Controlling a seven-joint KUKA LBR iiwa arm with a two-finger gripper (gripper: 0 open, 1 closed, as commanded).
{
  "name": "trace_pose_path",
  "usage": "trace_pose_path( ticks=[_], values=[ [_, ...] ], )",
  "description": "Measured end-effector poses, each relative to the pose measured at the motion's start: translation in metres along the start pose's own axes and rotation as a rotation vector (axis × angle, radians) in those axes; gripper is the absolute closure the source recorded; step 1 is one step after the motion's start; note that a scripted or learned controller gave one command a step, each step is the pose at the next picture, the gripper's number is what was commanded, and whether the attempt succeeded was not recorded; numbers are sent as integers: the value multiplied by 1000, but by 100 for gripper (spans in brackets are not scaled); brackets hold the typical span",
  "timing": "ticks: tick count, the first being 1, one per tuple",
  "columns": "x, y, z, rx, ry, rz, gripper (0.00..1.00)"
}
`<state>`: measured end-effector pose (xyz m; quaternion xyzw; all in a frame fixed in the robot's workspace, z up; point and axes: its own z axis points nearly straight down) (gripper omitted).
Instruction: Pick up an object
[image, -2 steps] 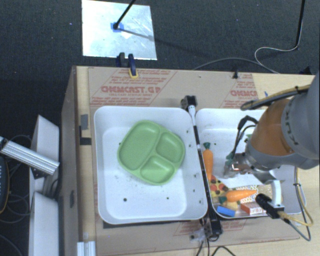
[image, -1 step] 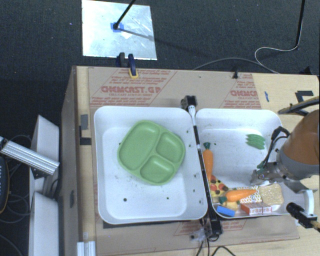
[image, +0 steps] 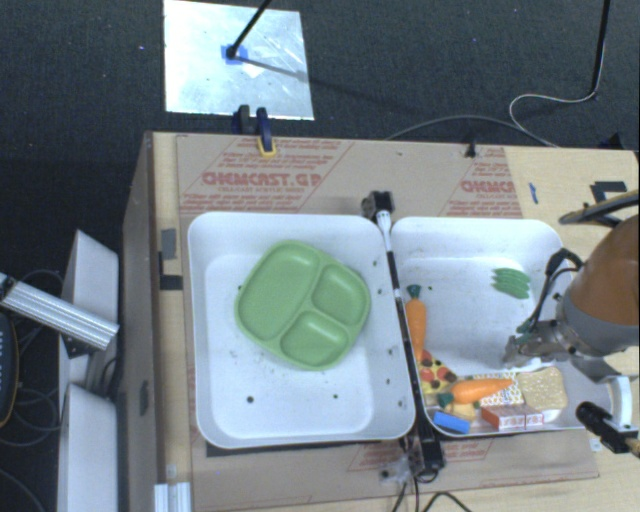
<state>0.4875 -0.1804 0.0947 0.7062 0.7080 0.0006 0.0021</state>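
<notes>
Nearest lay the red box (image: 512, 417) among toys in the right bin's (image: 470, 240) front corner, light and stiff, best pinched across its short sides, while the end effector (image: 535, 345), grip hidden, hovered just above.

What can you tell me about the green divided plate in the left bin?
The green divided plate is pale green, looks like plastic, and has rounded corners and three compartments: one large, two smaller. It lies flat and face up, turned at an angle, on the floor of the left bin, near the middle toward the back. Nothing rests on it.
</notes>
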Motion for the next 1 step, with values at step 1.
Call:
trace_pose_path(
  ticks=[1],
  values=[
    [0, 1, -10, -2, -1, -2, 100]
  ],
)
